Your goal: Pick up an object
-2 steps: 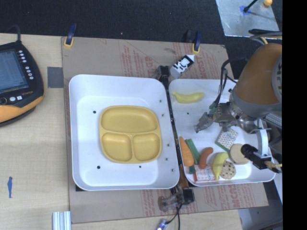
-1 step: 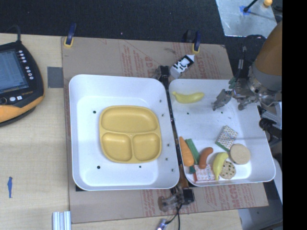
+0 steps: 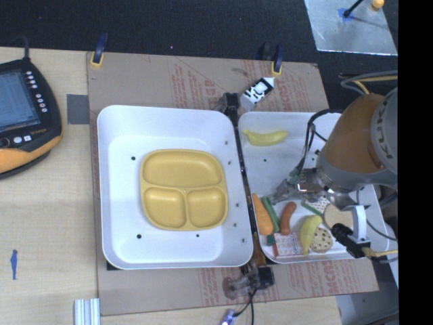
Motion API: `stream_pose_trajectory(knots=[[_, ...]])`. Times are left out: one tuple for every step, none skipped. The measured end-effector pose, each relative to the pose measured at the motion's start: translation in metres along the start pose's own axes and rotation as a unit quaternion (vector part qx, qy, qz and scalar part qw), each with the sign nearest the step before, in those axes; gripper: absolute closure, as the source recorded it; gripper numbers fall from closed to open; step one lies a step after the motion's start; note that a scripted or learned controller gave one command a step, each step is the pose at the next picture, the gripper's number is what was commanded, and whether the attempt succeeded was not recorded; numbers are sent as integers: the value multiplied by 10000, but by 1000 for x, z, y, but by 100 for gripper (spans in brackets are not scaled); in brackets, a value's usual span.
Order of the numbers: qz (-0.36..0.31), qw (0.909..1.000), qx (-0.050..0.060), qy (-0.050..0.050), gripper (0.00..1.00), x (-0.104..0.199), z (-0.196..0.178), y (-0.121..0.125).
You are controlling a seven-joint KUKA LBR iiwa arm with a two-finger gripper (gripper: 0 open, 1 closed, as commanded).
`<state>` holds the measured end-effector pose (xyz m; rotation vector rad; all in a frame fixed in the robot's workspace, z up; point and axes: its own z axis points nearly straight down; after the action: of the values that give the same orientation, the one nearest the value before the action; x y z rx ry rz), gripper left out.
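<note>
I see a small pile of toy food in the near end of the right bin [image 3: 270,124]. There is an orange carrot [image 3: 262,214] by the bin's left wall, with a green bean [image 3: 270,212] just beside it. Next to them lies a reddish sausage [image 3: 287,217]. To its right is a yellow-green pear piece [image 3: 310,231], touching a cracker with dots [image 3: 322,240]. A flat card with red print [image 3: 287,247] lies under them at the near wall. All alone at the far end of the same bin is a yellow banana [image 3: 265,137].

My gripper [image 3: 292,189] hangs low over the pile, just above the sausage and the bean. I cannot tell if it is open or closed, and I see nothing held in it. The big grey arm with its orange band [image 3: 353,141] covers the right side of that bin.

The left bin [image 3: 115,181] holds a yellow tray with three parts [image 3: 183,187] in its middle. Far to the left, on the bench, sits a control pad with a screen [image 3: 24,117]. Blue clamps [image 3: 99,48] hold the brown board at the far edge.
</note>
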<state>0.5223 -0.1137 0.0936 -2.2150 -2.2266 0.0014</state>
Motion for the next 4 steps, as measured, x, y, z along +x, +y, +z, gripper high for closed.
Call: stream_pose_trajectory(knots=[[-21,10000,-13,-20,100,-2,-11,2],[-20,10000,-13,-21,0,-2,-11,2],[11,10000,-26,-8,0,-11,-4,59],[16,10000,4,-2,0,-78,-50,54]])
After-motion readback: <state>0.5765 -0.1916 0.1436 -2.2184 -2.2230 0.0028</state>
